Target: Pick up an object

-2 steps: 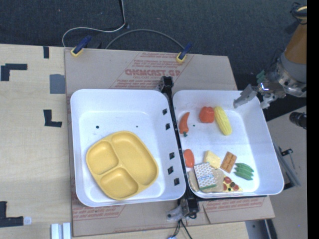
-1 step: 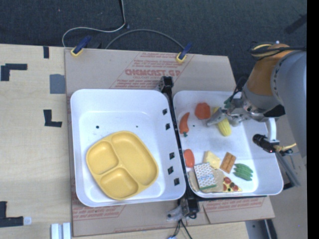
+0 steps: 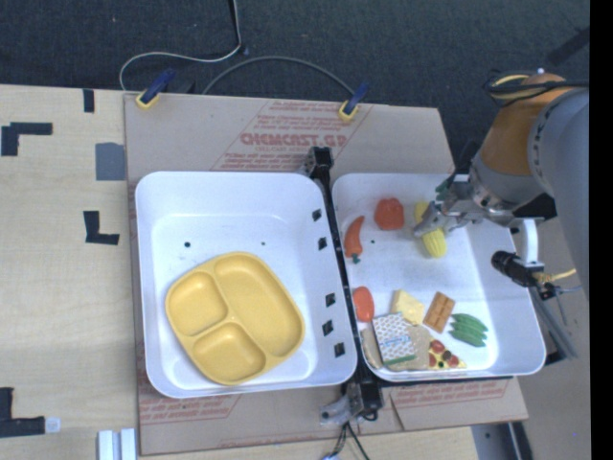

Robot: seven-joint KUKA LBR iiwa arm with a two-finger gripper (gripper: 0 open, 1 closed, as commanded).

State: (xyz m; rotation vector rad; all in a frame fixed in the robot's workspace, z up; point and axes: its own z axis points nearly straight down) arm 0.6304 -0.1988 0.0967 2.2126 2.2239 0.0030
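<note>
The left shallow white bin is occupied by a yellow three-compartment plastic plate. In the right white bin, a small yellow corn cob is seen touching the two-finger gripper, just below it; grip cannot be told.

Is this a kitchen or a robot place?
Probably a robot lab, not a kitchen. A robot arm reaches over two white bins clamped on a bench, the food looks like toys, and cables trail across the floor.
</note>
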